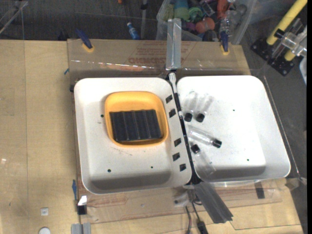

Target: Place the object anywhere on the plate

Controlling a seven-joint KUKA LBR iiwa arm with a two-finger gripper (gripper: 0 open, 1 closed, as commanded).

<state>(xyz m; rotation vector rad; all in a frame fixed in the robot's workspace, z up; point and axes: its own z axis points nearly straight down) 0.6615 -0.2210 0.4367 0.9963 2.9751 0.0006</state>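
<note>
An orange plate (113, 103) with rounded corners lies in the left white bin (92, 150), a little back of its middle. A black ribbed rectangular pad (135, 125) rests flat on the plate and covers most of its floor. In the right white bin (243, 130), near its left wall, lie several clear plastic tubes with black caps: one (204, 139) lies slanted with its cap to the right, others (196, 107) cluster farther back, and one (201, 156) lies nearer the front.
A raised divider (176, 130) with black marks runs between the two bins. Behind the bench stands a clear box of colourful toys (204, 4). Yellow and black equipment (287, 23) sits at the back right. Bare wooden bench (34, 130) lies left of the bins.
</note>
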